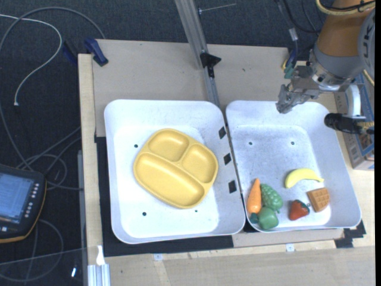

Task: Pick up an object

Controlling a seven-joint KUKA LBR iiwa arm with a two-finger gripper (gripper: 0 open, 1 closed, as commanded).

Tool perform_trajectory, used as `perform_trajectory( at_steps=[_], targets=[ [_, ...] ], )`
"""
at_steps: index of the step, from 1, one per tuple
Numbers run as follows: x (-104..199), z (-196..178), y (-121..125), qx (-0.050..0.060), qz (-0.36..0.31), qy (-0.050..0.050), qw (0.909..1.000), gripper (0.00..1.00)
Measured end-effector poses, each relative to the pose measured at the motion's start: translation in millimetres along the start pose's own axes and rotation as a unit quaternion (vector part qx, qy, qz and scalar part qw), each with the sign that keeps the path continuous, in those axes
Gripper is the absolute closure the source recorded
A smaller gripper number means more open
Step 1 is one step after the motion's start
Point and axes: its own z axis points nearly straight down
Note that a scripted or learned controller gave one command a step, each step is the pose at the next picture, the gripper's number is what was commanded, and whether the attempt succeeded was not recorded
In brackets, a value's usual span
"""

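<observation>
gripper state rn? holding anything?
Gripper: above the far edge of the right bin, nothing seen held; open or shut cannot be told.

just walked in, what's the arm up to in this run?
It's a pick attempt, nothing grabbed yet. The tool hangs over the far rim of the right bin, with nothing visible between its fingers. The toy food sits clustered at that bin's near edge: carrot, green vegetables, banana, strawberry and a waffle-like piece. The left bin holds a yellow divided plate.
</observation>
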Motion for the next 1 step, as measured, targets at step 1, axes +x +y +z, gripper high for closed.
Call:
perform_trajectory(
  at_steps=[1],
  targets=[
    [48.0, -2.0, -13.7, 0.000, 0.000, 0.000, 1.0000, 1.00]
  ],
)
